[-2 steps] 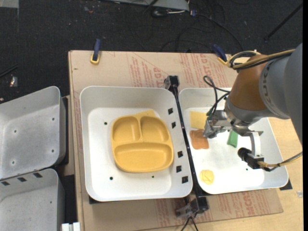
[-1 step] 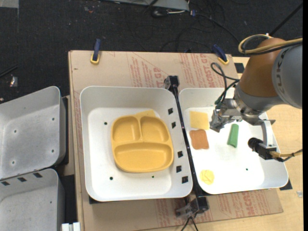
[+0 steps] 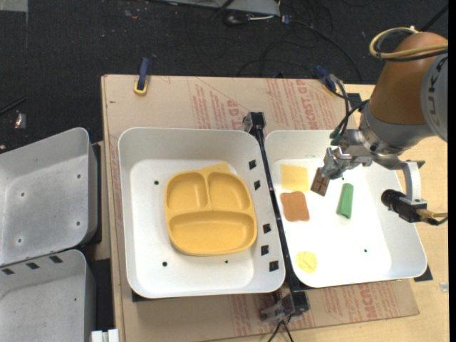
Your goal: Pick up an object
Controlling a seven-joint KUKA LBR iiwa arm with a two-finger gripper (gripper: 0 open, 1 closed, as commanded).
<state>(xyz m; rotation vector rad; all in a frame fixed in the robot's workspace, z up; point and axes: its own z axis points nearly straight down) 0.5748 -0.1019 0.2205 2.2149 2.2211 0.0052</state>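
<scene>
A small dark brown block (image 3: pixel 320 184) sits pinched between the fingers of the gripper (image 3: pixel 324 179), raised over the right bin (image 3: pixel 399 258) just beside a pale yellow square (image 3: pixel 293 176). Under and around it on that bin's floor lie a green stick (image 3: pixel 345 200), a reddish-brown slab (image 3: pixel 294 206) and a small yellow round piece (image 3: pixel 306 261). The left bin (image 3: pixel 142 262) holds a yellow divided tray (image 3: pixel 211 212), and both bins rest on a cardboard-covered bench (image 3: pixel 192 98).

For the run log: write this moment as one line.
gripper: low in right bin, fingers unclear | nearby: yellow square, brown piece, green block | yellow round piece near front | left bin: yellow divided tray
</scene>
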